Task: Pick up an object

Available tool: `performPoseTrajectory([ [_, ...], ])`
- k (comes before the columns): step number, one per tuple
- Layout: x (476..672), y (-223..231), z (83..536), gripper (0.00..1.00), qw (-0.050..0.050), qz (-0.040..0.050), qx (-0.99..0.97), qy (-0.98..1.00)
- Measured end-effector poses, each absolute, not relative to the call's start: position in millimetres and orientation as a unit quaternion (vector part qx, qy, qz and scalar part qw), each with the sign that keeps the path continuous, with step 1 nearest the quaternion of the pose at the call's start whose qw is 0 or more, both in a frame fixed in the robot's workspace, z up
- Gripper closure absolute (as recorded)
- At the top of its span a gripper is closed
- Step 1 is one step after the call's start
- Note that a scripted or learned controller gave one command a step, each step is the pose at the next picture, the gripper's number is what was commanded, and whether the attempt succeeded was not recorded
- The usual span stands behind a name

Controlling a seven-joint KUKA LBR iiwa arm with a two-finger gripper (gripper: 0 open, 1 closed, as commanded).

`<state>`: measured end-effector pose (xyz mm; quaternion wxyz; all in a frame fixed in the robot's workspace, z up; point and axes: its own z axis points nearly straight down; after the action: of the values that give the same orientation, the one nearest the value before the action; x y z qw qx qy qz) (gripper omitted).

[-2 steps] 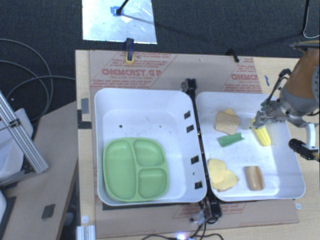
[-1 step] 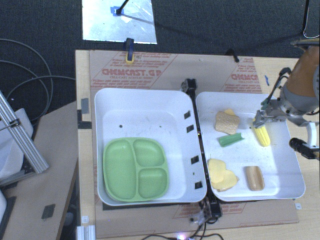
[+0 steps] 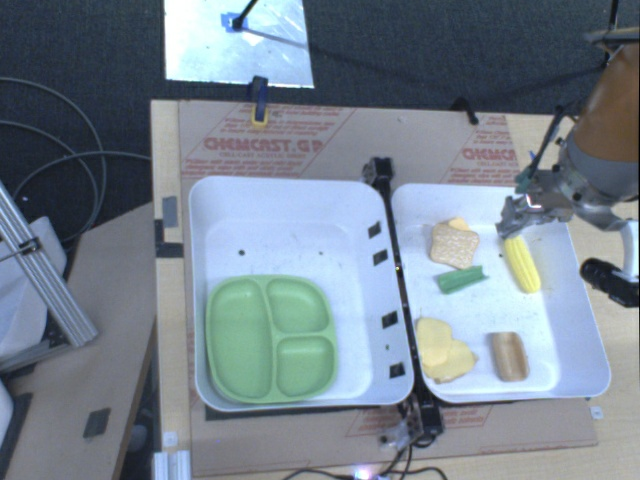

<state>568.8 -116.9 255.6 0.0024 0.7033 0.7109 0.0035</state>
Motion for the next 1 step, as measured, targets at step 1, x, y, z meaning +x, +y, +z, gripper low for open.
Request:
performPoseTrajectory([
  [1,546.0,-28.0,246.3,1.0,-0.001,0.0015,0.702,0.712],
])
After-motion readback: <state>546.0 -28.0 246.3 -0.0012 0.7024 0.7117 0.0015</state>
